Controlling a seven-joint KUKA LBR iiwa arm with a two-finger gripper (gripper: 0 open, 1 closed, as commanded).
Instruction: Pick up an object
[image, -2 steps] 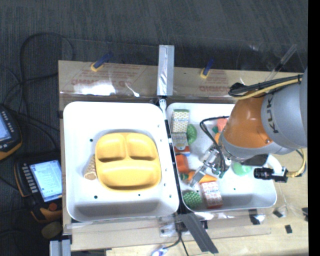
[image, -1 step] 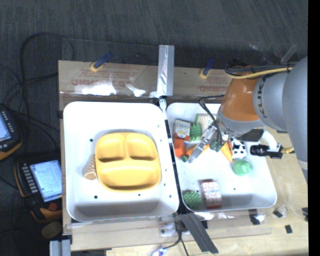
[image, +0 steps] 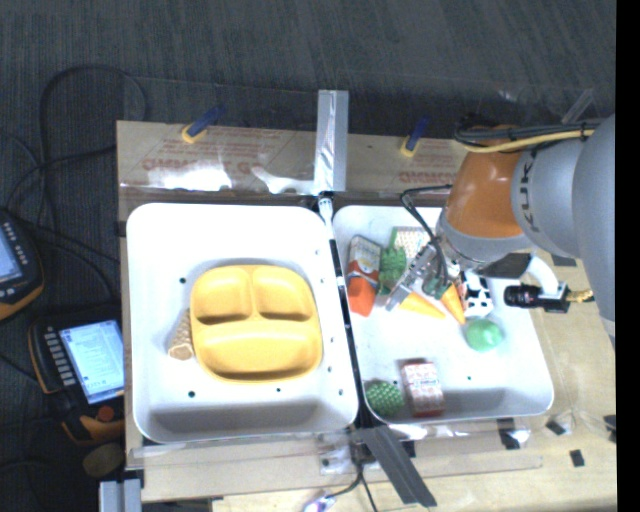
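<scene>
Showing part of the maker's name, the letters "KU", in dark print on the grey arm (image: 560, 195) at top right, bearing faint reddish print too blurred to read on the cardboard sheet (image: 215, 155) behind the bins.

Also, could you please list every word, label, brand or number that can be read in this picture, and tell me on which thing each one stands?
"KU", vertical dark letters on the grey arm; the remaining letters are cut off from sight.
Reddish print on the cardboard sheet behind the bins: too blurred to read.
Lit screen of the handheld device left of the bench: text too small to read.
Label on the small packet in the right bin: unreadable.
</scene>
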